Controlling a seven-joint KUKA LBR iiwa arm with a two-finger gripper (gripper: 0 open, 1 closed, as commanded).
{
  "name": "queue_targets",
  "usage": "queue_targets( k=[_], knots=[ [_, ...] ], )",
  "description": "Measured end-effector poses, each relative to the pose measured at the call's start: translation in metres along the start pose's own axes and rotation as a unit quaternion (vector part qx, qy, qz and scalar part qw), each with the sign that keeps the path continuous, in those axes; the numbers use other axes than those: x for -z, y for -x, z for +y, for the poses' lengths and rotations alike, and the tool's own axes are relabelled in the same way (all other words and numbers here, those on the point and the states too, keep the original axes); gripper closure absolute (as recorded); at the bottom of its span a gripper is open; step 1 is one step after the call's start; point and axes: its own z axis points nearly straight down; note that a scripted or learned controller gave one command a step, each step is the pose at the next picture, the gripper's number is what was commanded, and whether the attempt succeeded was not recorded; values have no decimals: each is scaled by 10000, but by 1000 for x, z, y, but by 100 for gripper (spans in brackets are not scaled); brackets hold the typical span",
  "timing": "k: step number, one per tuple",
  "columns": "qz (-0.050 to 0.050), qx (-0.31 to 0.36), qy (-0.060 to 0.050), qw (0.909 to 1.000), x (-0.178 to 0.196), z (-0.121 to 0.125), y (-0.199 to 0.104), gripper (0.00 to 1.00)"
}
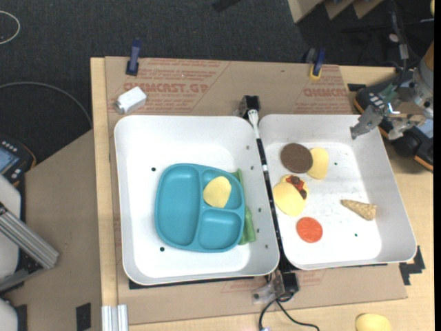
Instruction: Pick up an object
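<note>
The right bin point(393, 205) holds a brown round patty point(297, 157), with a pale yellow piece point(318, 163) touching its right side. Below them lie a yellow lump with a red and brown top point(290, 196), a red disc point(309, 230) and a tan wedge point(360, 209). In the left bin point(138, 150) a teal divided plate point(186, 209) carries a yellow piece point(217, 192) in its upper right compartment. My gripper point(363, 125) hangs over the right bin's far right corner, apart from every object, with nothing seen in it.
A green strip point(246, 216) pokes out along the plate's right edge. A small white block point(131, 100) lies on the cardboard behind the left bin. Blue and yellow clamps point(316, 62) hold the board's back edge. A yellow object point(372, 322) sits at the bottom right, off the bins.
</note>
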Motion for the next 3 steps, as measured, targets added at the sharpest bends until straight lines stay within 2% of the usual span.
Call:
queue_targets(
  k=[1,2,3],
  knots=[
    [5,53,29,10000,63,-32,-117,0],
    [0,6,17,10000,69,-32,-110,100],
    [-11,7,66,10000,201,-47,-109,100]
  ],
)
